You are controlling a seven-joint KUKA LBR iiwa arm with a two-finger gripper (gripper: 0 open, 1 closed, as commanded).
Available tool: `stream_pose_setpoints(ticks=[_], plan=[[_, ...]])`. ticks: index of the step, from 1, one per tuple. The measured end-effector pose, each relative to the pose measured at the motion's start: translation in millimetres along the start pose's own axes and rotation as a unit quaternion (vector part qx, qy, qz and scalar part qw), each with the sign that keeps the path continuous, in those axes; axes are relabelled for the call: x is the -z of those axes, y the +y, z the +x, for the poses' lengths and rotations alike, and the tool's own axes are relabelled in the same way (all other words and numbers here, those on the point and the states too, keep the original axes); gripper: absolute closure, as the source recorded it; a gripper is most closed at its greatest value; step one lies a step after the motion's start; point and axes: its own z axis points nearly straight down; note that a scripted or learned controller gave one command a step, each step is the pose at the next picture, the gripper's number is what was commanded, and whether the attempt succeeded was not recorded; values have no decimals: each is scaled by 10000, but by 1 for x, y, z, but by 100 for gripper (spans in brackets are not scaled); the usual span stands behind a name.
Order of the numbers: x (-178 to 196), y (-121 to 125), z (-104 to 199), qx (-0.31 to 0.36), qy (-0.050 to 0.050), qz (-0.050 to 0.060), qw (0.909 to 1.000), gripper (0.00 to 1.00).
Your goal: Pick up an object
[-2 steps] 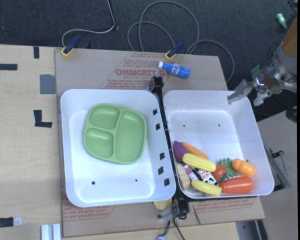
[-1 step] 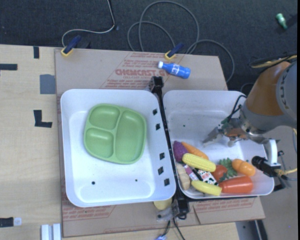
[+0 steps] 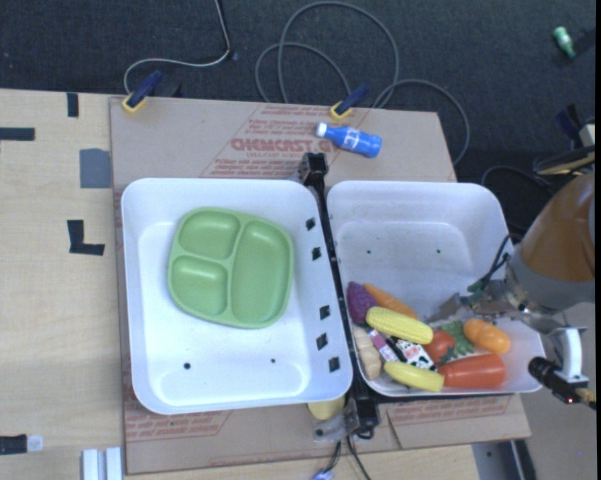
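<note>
camera view: two white bins are seen side by side. one green divided plate (image 3: 231,267) lies in the left bin (image 3: 150,368). in the right bin (image 3: 420,218), a heap of toy food is piled at the near edge: one corn cob (image 3: 398,325), one banana (image 3: 414,375), one carrot (image 3: 391,299). the gripper (image 3: 460,306) is lowered just right of the corn cob; its state cannot be told. one blue bottle (image 3: 350,139) lies on the cardboard behind the bins.
</note>
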Motion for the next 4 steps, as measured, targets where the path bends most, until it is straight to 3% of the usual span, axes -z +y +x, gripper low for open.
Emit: stream_pose_setpoints(ticks=[1,2,3,4], plan=[[12,3,-1,8,-33,-30,10000,100],[165,95,1,46,-30,-83,10000,100],[132,83,-3,14,7,38,10000,100],[133,84,-3,17,2,27,10000,0]])
